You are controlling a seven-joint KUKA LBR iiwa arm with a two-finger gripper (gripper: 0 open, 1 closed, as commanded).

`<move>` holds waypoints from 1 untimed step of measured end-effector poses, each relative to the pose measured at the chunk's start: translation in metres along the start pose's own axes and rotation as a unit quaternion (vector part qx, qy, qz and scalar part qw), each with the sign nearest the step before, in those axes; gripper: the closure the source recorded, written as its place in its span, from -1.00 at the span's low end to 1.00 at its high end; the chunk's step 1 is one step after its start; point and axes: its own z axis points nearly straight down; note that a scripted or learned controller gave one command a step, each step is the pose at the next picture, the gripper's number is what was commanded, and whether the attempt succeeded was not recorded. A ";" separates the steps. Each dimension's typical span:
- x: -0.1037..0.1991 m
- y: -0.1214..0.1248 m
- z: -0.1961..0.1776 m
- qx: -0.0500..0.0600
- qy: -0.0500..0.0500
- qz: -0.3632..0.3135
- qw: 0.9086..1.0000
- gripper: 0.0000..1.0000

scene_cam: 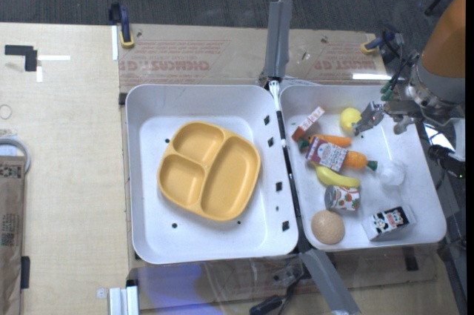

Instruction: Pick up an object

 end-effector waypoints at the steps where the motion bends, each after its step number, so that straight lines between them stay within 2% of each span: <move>1: 0.011 0.029 0.016 -0.001 0.000 0.031 1.000 -1.00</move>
